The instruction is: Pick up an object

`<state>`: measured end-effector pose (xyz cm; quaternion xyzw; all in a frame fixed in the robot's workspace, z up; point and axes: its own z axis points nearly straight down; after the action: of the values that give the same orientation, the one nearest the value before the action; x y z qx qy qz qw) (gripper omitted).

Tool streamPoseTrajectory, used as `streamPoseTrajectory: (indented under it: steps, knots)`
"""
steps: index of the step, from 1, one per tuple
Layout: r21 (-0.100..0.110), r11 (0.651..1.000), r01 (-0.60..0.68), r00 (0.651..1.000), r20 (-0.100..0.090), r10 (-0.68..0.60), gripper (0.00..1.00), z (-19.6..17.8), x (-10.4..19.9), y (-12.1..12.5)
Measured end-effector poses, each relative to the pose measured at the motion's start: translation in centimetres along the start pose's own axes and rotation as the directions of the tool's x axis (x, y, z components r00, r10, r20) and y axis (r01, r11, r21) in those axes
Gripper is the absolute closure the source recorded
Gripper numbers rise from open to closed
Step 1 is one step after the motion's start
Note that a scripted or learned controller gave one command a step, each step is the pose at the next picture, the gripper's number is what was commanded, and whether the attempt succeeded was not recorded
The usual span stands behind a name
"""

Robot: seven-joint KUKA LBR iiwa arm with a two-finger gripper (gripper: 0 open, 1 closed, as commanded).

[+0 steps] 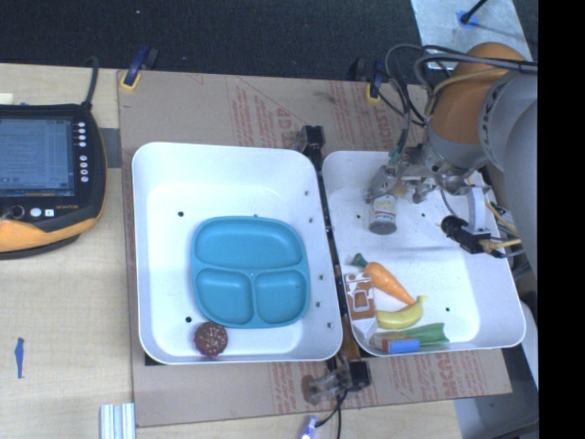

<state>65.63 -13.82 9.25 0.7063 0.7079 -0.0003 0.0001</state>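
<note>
Far left of the gripper, off the bins, a pendant point(41, 176) w/ lit screen sits on the bench point(64, 337). Nearer, still well left of gripper, the left bin point(155, 176) holds a blue tray point(249, 270) w/ three compartments, and a small dark round thing point(210, 338) lies just off the tray's lower-left corner, apart from it. Right bin point(498, 309) is where the gripper point(384, 216) sits, in its upper part, hanging off the arm point(475, 108) that comes in from the upper right. At the gripper tip there's a small grey cylinder-ish end close over the bin floor; can't tell whether that's a held object or part of the tool, and can't tell the jaw state. Objects to pick lie below the gripper toward the bin's near edge, well apart from it: a carrot point(388, 282) closest, just below and slightly right; a card point(359, 298) w/ brown print below and slightly left, by the bin's left wall; a banana point(402, 315) under the carrot, touching or nearly; a green piece point(428, 334) and a blue-and-red marker point(400, 345) furthest, along the bottom wall. None of these touches the gripper.
</note>
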Motion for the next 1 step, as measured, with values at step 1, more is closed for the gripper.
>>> streamPoseTrajectory:
  steps: [1]
  knots:
    - [0.004,1.000,0.002,1.000,-0.001,-0.002,0.00,0.06,1.07,-0.02]
